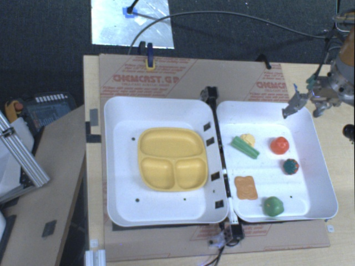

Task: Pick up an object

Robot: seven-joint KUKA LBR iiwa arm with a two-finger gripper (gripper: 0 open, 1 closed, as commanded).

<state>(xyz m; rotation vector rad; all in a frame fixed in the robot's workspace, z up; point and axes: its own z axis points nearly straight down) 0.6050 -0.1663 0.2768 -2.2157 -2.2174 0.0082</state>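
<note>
Over far right bin (310, 127): gripper (304, 107), fingers apart, holding nothing.
No pick yet. Red ball (279, 145) & other toys sit w/ nothing touching them; grab is left.

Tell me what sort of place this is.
Most likely a robotics lab bench set up for pick-and-place trials. Two shallow white bins sit side by side on a cardboard-covered bench, one holding a yellow divided tray, the other small toy foods such as a red tomato, with a robot gripper above.
</note>
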